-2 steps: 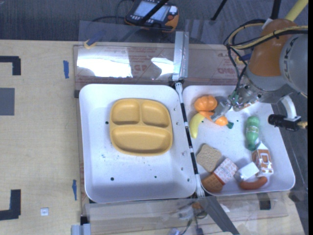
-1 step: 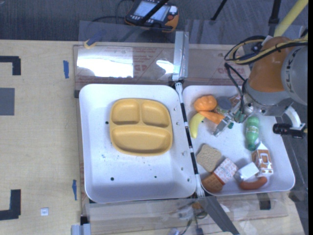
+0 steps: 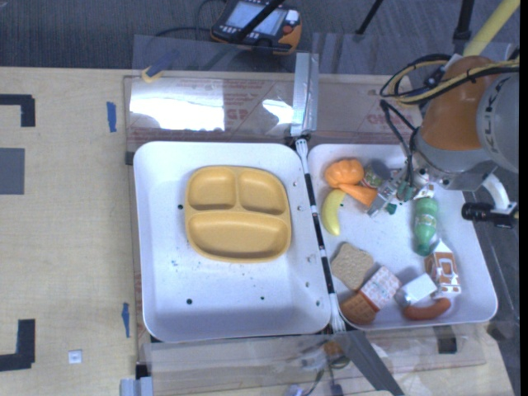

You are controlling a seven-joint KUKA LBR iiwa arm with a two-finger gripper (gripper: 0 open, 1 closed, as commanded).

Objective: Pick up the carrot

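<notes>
Tool [image 3: 386,198] lowered into the right bin [image 3: 478,246] near its far edge, hung from the grey arm [image 3: 462,130] with the orange band. Cannot tell how the tool stands, spread or pressed together; too small and cluttered to read. Tip close to the carrot's thin end, contact uncertain. Carrot [image 3: 356,193] lying flat near the far left corner of the right bin, long axis running roughly left to right, thick end toward the banana [image 3: 331,211], thin end toward the tool. Just behind it, an orange round fruit [image 3: 344,172]. Green bottle [image 3: 426,225] beside the tool, label unreadable. Small carton [image 3: 444,272] with orange print, writing illegible. Yellow divided plate [image 3: 239,213] in the left bin [image 3: 165,287].
</notes>
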